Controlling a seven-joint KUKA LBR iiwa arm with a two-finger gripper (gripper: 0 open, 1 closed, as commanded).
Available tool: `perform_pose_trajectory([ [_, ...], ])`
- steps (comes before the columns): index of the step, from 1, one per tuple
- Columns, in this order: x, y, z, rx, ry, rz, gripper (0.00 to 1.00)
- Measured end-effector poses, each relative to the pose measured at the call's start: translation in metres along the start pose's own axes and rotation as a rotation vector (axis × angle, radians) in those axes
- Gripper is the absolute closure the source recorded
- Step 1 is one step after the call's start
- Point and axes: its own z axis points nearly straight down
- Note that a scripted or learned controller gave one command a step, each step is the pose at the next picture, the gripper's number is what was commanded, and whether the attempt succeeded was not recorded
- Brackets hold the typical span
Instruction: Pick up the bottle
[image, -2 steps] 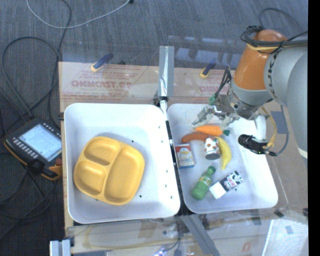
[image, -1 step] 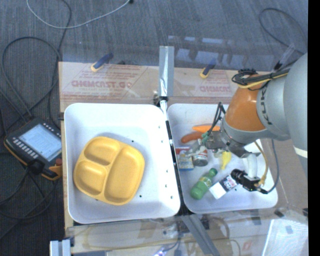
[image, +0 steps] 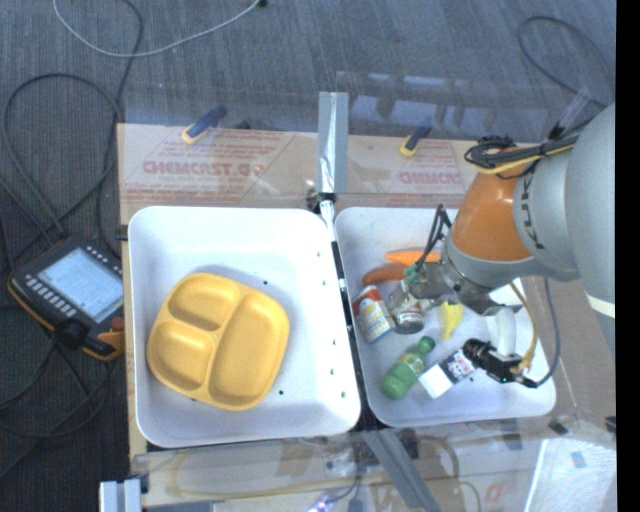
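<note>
- Gripper (image: 410, 312): lowered into the right bin (image: 540, 400), near that bin's middle; whether its jaws are apart or together cannot be told.
- Small jar (image: 373, 314), red-capped: just left of the gripper, close to the bin's left wall.
- Green bottle (image: 408, 367): lying tilted just below the gripper, toward the bin's front edge, apart from the gripper.
- Orange item (image: 398, 264): behind the gripper, toward the back wall.
- Yellow item (image: 451, 318): just right of the gripper.
- Left bin (image: 180, 235): carries a yellow compartment tray (image: 218, 340) at its middle.

Tray (image: 218, 340) in left bin (image: 160, 235); bottle (image: 407, 367) in right bin (image: 520, 400).
</note>
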Motion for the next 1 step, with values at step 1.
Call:
perform_pose_trajectory([
  [1, 0.0, -0.0001, 0.0, 0.0, 0.0, 0.0, 0.0],
])
